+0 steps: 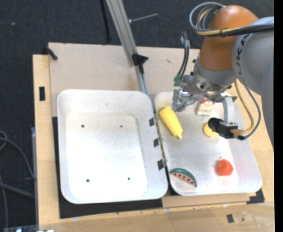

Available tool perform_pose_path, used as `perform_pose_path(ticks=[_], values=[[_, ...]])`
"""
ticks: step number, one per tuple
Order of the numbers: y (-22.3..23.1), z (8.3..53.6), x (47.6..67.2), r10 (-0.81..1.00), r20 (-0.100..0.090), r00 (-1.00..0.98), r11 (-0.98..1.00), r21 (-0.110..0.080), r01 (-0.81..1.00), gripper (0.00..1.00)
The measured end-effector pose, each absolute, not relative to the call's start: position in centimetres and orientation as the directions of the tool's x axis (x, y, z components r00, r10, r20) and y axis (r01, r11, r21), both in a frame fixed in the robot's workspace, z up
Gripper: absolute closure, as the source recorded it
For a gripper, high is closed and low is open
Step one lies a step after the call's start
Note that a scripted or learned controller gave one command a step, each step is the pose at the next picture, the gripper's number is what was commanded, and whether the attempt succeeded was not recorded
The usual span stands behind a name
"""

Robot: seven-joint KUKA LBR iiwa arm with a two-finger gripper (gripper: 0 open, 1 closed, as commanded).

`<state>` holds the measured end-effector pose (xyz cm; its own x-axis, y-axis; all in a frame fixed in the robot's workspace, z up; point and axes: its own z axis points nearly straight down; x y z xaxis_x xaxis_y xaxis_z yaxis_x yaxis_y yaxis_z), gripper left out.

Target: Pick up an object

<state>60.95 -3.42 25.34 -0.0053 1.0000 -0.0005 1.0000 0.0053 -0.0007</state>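
We see two shallow white bins side by side on a pale wooden bench (93, 66), each a smooth moulded tray with rounded corners and a faintly speckled floor. The left bin (71, 105) has a raised flat panel in its middle with a few small dark dots. The right bin (243, 173) carries all the loose things.

Near its left wall, toward the far edge, lies a yellow banana-like piece (171, 122), glossy and plastic-looking, plump at one end and tapering. Its long axis runs diagonally: the thicker end points to the bin's far left corner, the narrow tip toward the bin's middle. At the near edge, beside the left wall, sits a watermelon slice (183, 177), a half-round wedge with a green rind and red flesh marked by dark seeds. Toward the near right corner rests a small, round, matte red-orange object (224, 167). A smaller yellow rounded thing (211, 130) lies near the right wall, partly behind a black fitting on the arm.

The gripper (181, 101), of bare metal, hangs over the bin's far edge, just beside the banana's thick end; we cannot tell whether its jaws are open or closed, and we see nothing held in it. Above it the arm shows a smooth orange dome and grey casing, with looping cables.
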Motion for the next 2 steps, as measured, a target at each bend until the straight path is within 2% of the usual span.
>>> perform_pose_path(ticks=[2], values=[[5.8, 25.5, 61.4, 1.0, 0.0, -0.006, 0.006, 0.003, 1.0, 1.0]])
